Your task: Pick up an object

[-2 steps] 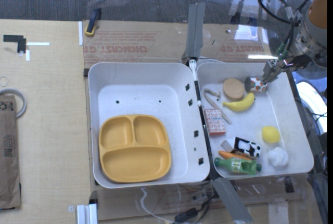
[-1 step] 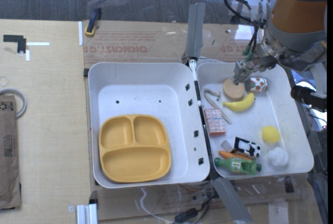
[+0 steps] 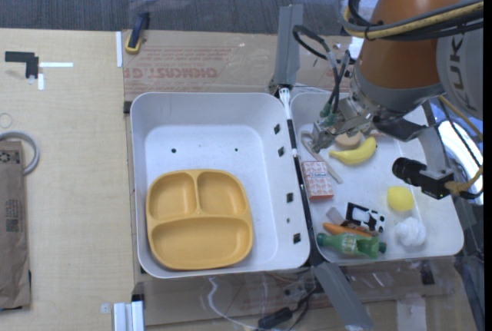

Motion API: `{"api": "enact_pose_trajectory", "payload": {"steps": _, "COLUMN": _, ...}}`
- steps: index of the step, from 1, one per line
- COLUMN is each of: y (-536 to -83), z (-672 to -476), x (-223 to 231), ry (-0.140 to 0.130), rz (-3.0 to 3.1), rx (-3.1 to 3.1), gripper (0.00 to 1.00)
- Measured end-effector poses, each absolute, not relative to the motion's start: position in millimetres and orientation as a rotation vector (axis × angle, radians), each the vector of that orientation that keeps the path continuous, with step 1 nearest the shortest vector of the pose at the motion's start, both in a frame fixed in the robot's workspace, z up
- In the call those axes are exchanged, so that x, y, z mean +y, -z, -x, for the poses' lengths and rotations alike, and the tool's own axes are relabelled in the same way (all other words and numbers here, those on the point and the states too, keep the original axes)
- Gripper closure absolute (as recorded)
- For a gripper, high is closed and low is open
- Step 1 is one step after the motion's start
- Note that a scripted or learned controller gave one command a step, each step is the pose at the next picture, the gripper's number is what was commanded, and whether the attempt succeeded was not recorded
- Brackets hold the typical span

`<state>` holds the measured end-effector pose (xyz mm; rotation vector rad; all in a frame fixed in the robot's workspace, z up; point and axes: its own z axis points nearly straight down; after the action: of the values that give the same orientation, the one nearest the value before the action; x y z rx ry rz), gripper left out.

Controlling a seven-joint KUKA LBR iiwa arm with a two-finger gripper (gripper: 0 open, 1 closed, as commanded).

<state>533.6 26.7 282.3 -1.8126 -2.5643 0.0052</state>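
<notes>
My gripper (image 3: 329, 130) hangs low over the back left part of the right bin (image 3: 442, 245), under the arm's orange band. Just to its right lie a yellow banana (image 3: 355, 153) and a peach-coloured piece (image 3: 351, 140), partly tucked under the gripper. A small red and white box (image 3: 317, 177) lies in front of the gripper, near the bin's left wall. Further forward are a yellow lemon (image 3: 400, 199), a white fluffy ball (image 3: 410, 231), a black and white item (image 3: 364, 216), an orange carrot (image 3: 344, 230) and a green bottle (image 3: 352, 245).
The left bin (image 3: 207, 118) holds a yellow divided plate (image 3: 200, 218) at its front. A black cylinder (image 3: 419, 174) on the arm juts over the right bin. Cardboard (image 3: 192, 64) lies behind the bins, and a brown paper bag (image 3: 11, 222) at far left.
</notes>
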Motion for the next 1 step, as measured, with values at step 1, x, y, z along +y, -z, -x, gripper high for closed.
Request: {"api": "enact_pose_trajectory", "payload": {"steps": 1, "y": -357.6, "z": -554.6, "x": 27.7, "ry": -0.002, "rz": 1.429, "rx": -2.801, "gripper": 1.00}}
